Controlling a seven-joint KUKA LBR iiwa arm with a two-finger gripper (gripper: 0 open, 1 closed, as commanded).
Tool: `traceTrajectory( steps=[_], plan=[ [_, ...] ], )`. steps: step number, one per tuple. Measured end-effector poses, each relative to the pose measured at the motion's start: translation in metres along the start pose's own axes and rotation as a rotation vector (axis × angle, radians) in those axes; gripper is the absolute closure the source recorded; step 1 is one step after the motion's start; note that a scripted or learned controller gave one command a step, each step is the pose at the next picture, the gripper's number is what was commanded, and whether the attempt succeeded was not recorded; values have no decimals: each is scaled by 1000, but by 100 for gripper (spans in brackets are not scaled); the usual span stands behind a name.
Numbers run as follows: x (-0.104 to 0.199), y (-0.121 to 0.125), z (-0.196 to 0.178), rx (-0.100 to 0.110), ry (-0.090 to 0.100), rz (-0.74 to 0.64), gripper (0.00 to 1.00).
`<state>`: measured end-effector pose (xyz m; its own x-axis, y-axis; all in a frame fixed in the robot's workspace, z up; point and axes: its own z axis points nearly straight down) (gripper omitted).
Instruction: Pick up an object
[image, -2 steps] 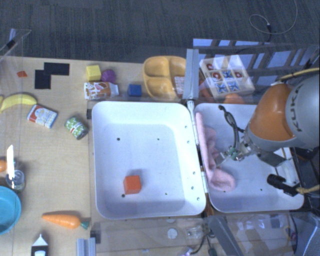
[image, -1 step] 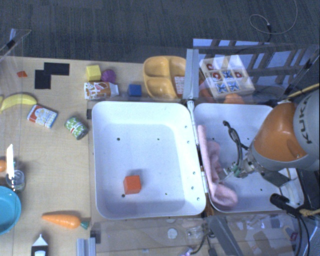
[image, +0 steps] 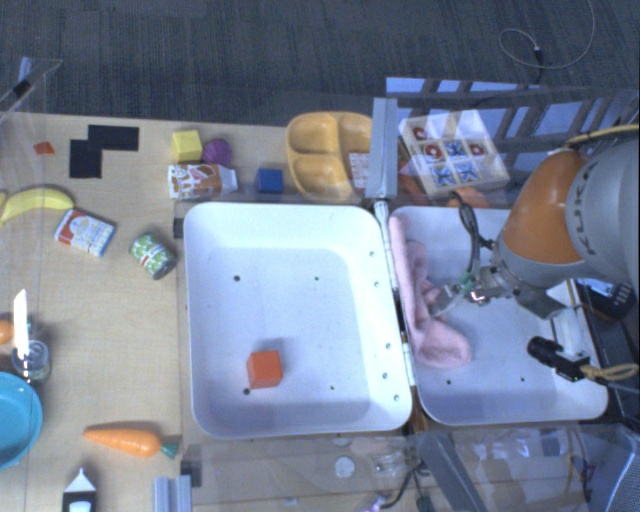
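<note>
1. Pink cloth (image: 425, 310) lies crumpled along the left wall of the right bin (image: 520, 400), stretching from its near part toward the far edge.
2. End effector (image: 470, 293) sits low over that bin, just beside the cloth's right edge; whether it is released or clenched cannot be told.
3. An orange cube (image: 265, 368) rests in the left bin (image: 290, 240), near its front.

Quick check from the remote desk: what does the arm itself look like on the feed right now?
The arm is bulky, rounded grey metal with a glossy orange band above the wrist. Thin dark cables loop beside it down to the small dark gripper, where a tiny light glows.
</note>
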<state>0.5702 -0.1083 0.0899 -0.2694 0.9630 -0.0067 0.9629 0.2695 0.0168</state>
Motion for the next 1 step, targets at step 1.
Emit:
traceTrajectory(
  steps=[1],
  plan=[
    [13, -42, -2, -3, -1, -4, 0]
  ],
)
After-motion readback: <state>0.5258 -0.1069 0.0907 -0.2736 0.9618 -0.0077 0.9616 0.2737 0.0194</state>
